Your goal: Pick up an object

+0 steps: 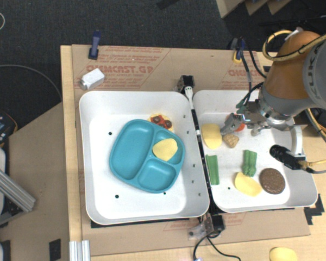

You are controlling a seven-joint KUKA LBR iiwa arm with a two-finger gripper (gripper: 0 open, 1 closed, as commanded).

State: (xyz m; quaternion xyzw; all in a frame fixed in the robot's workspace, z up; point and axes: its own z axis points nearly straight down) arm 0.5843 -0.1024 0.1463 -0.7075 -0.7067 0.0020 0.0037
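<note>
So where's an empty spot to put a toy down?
Left bin: bare floor all around the blue divided plate, widest along the front. Right bin: crowded, with food pieces clustered under the gripper.

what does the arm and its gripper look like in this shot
The arm is a thick, rounded grey body with a broad orange band above the wrist. Black and yellow cables loop beside it. The gripper is a small grey metal assembly with a touch of red near its tip.
</note>
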